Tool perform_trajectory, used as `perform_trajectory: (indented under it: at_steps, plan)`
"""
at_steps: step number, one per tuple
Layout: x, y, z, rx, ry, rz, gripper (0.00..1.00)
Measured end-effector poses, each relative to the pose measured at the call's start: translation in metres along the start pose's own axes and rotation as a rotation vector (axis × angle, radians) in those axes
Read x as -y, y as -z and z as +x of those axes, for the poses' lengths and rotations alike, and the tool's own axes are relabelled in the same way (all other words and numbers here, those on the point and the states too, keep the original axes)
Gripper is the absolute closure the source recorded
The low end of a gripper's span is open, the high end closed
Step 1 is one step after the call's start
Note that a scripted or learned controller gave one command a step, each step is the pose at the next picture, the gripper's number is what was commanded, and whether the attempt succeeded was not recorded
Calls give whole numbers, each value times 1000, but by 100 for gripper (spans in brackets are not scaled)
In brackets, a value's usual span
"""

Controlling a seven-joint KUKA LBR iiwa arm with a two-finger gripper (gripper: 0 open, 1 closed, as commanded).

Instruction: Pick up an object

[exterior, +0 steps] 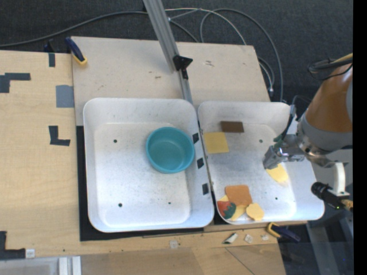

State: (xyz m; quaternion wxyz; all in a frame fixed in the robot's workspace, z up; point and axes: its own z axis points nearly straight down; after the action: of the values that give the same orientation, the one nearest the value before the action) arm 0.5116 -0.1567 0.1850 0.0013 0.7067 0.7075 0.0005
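Observation:
My gripper (274, 160) hangs over the right side of the right bin (259, 111), just above and touching or nearly touching a small yellow piece (279, 175). Whether anything sits between the fingers is not visible. Other items in this bin: a yellow square (217, 142) near the left wall, a brown block (231, 126) at the back, an orange piece (238, 194), a multicoloured piece (228, 209) and a small yellow blob (254, 212) at the front. A teal bowl (170, 149) rests in the left bin (97, 153).
A grey metal pole (163, 27) slants down to the divider between the bins. Cables (241, 22) loop behind the bench. A yellow-blue clamp (76, 51) lies at the back left, another clamp (281, 231) at the front right.

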Motion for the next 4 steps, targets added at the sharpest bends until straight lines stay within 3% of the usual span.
perform_trajectory:
  at_steps: [2, 4]
  plan:
    - [6, 91, -3, 1, 1, -1, 100]
    - [-28, 86, 110, -2, 6, 4, 100]
